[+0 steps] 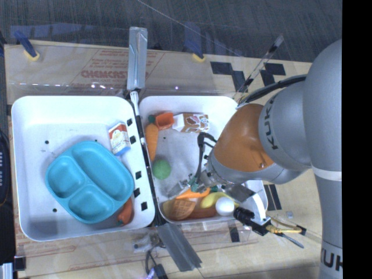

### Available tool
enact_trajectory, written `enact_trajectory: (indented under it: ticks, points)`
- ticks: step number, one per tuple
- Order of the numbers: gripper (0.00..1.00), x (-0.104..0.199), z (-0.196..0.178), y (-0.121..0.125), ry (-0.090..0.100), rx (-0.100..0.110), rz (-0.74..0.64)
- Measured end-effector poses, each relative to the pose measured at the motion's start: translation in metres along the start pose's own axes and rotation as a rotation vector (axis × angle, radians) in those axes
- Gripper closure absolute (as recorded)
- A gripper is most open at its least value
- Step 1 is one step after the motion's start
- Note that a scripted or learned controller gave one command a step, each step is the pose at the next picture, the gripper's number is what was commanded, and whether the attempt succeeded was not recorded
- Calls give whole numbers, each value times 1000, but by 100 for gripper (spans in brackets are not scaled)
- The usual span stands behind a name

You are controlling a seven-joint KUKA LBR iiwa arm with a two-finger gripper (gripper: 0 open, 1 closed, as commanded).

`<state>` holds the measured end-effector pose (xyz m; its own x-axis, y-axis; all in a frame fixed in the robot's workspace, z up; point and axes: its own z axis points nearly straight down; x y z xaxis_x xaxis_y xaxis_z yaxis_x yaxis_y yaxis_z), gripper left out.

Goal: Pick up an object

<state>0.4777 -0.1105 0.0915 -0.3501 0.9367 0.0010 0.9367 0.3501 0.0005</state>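
My arm, with its orange band (pixel 247 141), reaches from the right over the right bin (pixel 186 104) and covers that bin's right half. My gripper (pixel 197 185) is low over the pile at the bin's front, beside a brown bread-like piece (pixel 179 208), a yellow fruit (pixel 210 201) and a white egg (pixel 224 206). A green ball (pixel 161 168) lies just left of the gripper. Along the bin's left wall lies a carrot (pixel 151 141). An orange cup (pixel 164 119) and a brown-and-white packet (pixel 193 121) sit at the back.
The left bin (pixel 29 121) holds a blue divided tray (pixel 89 181), a small carton (pixel 118 138) by its right wall, and an orange item (pixel 126 212) partly under the tray. A metal bar (pixel 137 57) stands behind the divider between the bins.
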Motion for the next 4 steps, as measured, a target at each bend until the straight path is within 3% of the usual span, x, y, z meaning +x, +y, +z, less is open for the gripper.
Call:
enact_trajectory:
  ticks: [1, 2, 3, 4]
  points:
    - [100, 0, -10, 1, 0, 0, -5]
    - [100, -12, 0, -5, 2, 3, 16]
    - [100, -72, -83, -27, -4, -1, -251]
    - [100, -62, -107, -23, -3, -1, -212]
